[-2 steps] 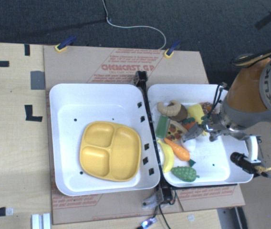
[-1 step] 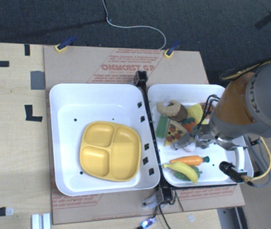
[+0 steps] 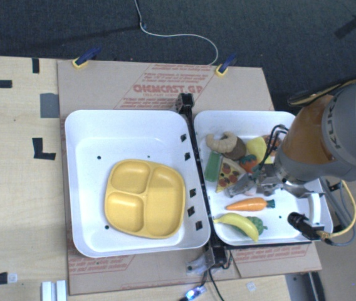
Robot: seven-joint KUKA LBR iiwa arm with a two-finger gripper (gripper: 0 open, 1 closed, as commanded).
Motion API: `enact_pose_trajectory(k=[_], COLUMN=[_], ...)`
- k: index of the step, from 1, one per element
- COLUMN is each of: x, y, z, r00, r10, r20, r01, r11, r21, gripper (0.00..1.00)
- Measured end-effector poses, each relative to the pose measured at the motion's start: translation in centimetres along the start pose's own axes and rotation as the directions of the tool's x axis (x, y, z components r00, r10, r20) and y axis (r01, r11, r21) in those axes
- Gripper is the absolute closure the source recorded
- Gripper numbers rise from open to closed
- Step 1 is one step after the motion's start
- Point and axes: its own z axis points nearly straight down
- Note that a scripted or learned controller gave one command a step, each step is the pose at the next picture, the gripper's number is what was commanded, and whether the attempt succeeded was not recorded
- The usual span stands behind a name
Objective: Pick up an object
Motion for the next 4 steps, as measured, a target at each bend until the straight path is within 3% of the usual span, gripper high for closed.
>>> enact_pose_trajectory(k=[1, 4], x=[0.0, -0.5], y=[0.0, 1.8], z=[-1.0, -14.1], r00=[1.0, 1.0], r10=[0.0, -0.002], r20=[0.002, 0.001], r01=[0.0, 0.002], r11=[1.0, 1.0], r21=[-0.001, -0.003], gripper=[1.0, 1.0])
